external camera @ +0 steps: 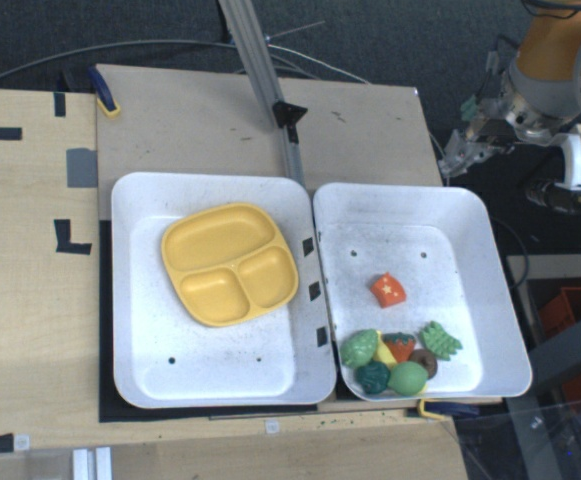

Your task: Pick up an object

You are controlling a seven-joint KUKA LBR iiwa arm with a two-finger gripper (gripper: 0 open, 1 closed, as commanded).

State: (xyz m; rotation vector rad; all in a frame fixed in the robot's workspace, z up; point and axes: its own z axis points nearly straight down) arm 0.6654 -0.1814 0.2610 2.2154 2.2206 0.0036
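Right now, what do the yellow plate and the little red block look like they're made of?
The yellow plate looks like moulded plastic: one even colour, smooth, with rounded walls between its three compartments and a soft sheen. The red block is probably plastic or foam: solid bright red with a small yellow mark; it is too small to tell which.

Two white bins (135,268) speckled with fine dark specks sit on a pale tan worktop (30,268) marked with dark grey and black tape patches. A plain butter-yellow divided plate (230,264) lies in the left bin. In the right bin (490,268), a red block (388,289) with a small yellow mark, and a cluster of toy food (398,358) in light green, dark teal, red, yellow and brown. The arm (550,43) is orange over grey
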